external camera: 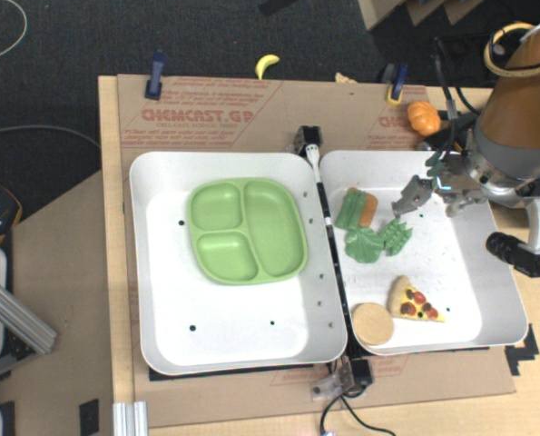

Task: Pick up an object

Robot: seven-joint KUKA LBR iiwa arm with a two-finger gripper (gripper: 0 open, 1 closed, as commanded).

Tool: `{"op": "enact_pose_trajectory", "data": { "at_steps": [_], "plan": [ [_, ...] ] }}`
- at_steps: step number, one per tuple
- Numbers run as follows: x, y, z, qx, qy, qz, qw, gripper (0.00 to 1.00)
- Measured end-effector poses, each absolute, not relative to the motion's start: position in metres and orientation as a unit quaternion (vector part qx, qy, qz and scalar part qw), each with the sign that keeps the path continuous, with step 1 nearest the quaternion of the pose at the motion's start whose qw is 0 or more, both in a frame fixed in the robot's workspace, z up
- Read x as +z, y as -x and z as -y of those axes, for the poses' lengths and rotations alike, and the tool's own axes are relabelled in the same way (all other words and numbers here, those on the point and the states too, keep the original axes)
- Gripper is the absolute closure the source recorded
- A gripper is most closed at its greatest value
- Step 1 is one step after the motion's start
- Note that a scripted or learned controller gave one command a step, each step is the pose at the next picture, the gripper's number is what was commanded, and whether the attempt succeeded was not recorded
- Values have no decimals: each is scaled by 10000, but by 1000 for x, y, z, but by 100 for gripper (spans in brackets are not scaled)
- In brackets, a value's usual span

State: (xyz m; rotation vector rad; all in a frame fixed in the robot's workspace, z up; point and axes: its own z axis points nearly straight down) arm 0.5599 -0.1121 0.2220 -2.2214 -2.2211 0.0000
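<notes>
**Gripper low over right bin, nothing held**

Gripper (430,192) hangs over the upper part of the right bin (487,330). Two fingers visible, splayed apart, one reaching left-down, the other right. Nothing between them.

Likely target, by my guess: green leafy toy (397,235), just below-left of the left fingertip. Second green piece (364,246) touches it further left. Green-and-orange piece (357,211) sits left of the gripper, near the bin divider.

Risks, as judgement:
- Leafy toys lie flat and touching; a close could catch both or skid off the thin edge.
- Fingers look off-centre from the toy; a straight drop may pinch only an edge.
- Bin floor is slick; a nudged piece may slide.

Around: pizza slice (417,303) and round cookie (373,323) well below the gripper, clear of the approach. Green plate (248,231) in the left bin (161,243), far left. Orange toy (423,117) above, outside the bin.
</notes>
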Motion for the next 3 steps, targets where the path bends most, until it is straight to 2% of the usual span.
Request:
{"op": "enact_pose_trajectory", "data": {
  "at_steps": [1,2,3],
  "plan": [
    [301,-511,94,-26,7065,7078,-28,0],
    [493,-479,78,-68,7058,7083,-82,0],
    [494,-480,79,-15,7068,7074,-32,100]
  ]
}}
